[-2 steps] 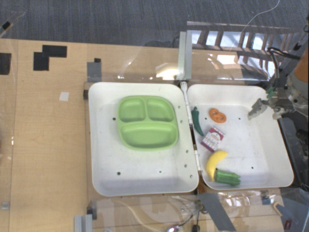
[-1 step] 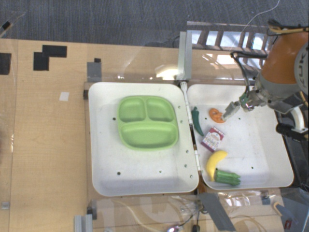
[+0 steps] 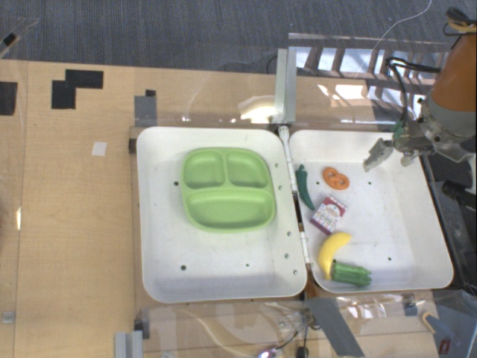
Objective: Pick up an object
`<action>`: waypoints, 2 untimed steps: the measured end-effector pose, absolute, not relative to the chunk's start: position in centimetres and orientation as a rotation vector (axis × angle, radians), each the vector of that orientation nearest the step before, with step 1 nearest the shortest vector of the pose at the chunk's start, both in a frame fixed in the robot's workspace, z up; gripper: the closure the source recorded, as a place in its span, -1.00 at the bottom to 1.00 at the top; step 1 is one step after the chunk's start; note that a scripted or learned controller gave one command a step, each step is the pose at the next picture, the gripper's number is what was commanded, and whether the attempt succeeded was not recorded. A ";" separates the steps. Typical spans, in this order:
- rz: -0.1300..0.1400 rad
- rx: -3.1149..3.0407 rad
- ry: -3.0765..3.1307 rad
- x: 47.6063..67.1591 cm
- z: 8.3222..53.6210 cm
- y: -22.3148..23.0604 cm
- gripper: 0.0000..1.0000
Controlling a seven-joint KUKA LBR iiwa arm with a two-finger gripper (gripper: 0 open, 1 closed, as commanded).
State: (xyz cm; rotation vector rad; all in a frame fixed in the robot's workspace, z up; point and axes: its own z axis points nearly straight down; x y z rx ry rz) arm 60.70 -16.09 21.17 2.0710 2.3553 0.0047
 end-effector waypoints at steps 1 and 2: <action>0.012 2.152 2.273 63.3 9.0 -11.2 -1.00; 0.021 2.142 2.276 63.6 10.3 -11.0 1.00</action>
